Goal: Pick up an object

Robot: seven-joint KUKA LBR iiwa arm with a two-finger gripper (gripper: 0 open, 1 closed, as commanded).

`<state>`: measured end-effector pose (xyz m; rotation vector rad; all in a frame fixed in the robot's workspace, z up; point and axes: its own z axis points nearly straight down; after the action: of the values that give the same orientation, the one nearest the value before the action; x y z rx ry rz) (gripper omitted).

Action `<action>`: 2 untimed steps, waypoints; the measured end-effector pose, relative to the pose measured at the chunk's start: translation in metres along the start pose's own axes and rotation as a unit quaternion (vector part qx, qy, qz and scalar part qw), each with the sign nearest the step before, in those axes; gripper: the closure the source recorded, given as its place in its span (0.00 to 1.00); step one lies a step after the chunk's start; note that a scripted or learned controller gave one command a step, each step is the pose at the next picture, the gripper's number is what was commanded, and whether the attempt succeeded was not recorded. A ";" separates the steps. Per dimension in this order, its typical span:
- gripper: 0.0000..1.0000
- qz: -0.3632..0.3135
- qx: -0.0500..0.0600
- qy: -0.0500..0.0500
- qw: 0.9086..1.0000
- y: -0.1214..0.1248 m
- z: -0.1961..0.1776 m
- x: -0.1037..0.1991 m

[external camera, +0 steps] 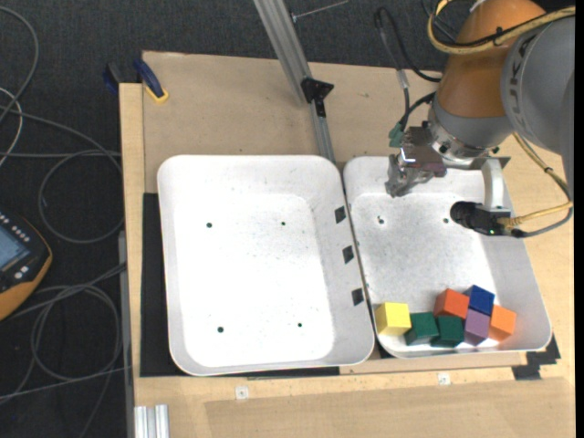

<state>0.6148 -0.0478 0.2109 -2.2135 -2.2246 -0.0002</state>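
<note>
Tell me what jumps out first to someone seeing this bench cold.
A huddle of small coloured blocks, yellow, green, orange, blue and purple, sits in the near corner of the right shallow white bin. At that bin's far edge hangs the grey arm's gripper, below its bright orange band.

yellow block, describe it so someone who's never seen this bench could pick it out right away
Look at the right-hand white bin, the one the arm reaches over, and go to its near edge, where a cluster of small coloured blocks sits. The yellow block is at the left end of that cluster, beside a green block. It is the only yellow one there.
</note>
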 end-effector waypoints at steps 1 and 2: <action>1.00 -0.001 0.001 0.001 1.000 -0.023 0.004 0.053; 1.00 -0.001 0.000 0.001 1.000 -0.047 -0.013 0.098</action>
<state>0.5676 0.0502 0.2244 -2.2116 -2.2256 -0.0020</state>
